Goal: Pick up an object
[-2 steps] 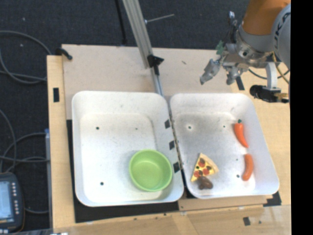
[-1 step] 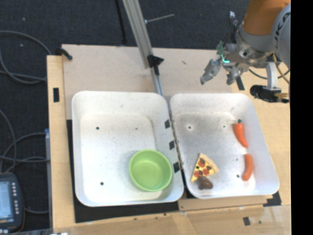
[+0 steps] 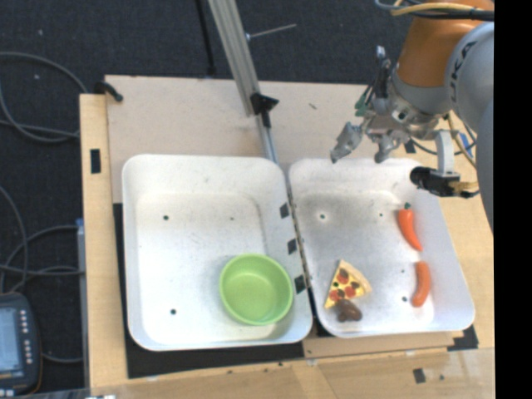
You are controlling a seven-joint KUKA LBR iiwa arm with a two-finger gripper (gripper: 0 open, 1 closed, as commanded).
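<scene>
I observed the gripper spread open and holding nothing, poised above the far rim of the right bin. That bin held a carrot, a sausage, a pizza slice and a brown lump touching it. A green bowl sat in the left bin. I could read no writing on anything.

Matt, speckled white plastic bins; glossy green plastic bowl; pale wooden worktop; ribbed metal post at upper centre.
</scene>
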